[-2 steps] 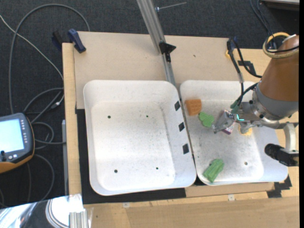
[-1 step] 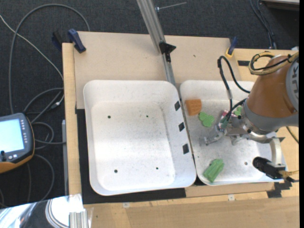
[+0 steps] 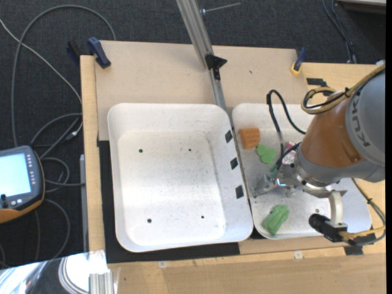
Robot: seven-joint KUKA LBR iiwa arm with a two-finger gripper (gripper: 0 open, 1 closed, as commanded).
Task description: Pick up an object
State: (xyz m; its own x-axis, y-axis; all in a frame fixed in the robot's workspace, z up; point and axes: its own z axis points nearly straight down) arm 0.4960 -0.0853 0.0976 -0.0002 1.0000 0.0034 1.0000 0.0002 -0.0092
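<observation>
Three objects lie in the right bin (image 3: pixel 294 228). An orange block (image 3: pixel 248 138) sits near its far left corner. Just below and right of the block lies a small green piece (image 3: pixel 266 154). A ribbed green object (image 3: pixel 275 218) rests near the front left corner. My gripper (image 3: pixel 267 187) hangs low over the bin's left part, between the small green piece and the ribbed green object. The arm's orange band and grey wrist cover the bin's middle and right. Nothing shows between the fingers.
The left bin (image 3: pixel 168 176) is white with dark specks. A slanted metal pole (image 3: pixel 196 23) comes down between the bins at the back. Blue clamps (image 3: pixel 98 51) hold the bench board. Black cable (image 3: pixel 278 112) loops over the right bin's far side.
</observation>
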